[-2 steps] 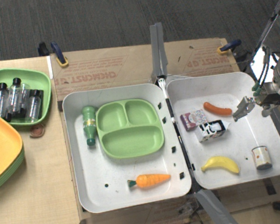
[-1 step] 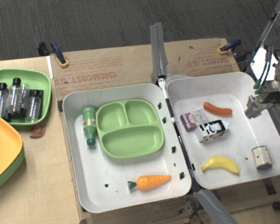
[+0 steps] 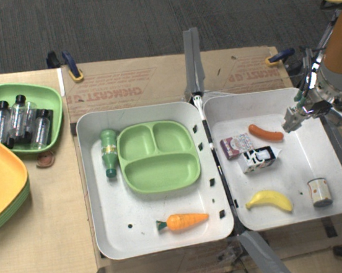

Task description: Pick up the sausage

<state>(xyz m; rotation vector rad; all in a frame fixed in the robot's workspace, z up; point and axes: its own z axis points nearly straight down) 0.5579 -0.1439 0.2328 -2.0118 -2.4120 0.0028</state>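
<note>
The sausage (image 3: pixel 265 132), orange-red and slightly curved, lies in the upper middle of the right bin (image 3: pixel 332 171). My gripper (image 3: pixel 293 118) hangs just to its right, near the bin's upper right area, with nothing visibly between its fingers. A small gap separates the grey fingertip from the sausage's right end.
In the right bin lie a purple packet (image 3: pixel 236 145), a small black-and-white carton (image 3: pixel 259 158), a banana (image 3: pixel 269 201) and a small can (image 3: pixel 319 192). The left bin (image 3: pixel 105 229) holds a green divided plate (image 3: pixel 158 155), a green bottle (image 3: pixel 108 151) and a carrot (image 3: pixel 183 221).
</note>
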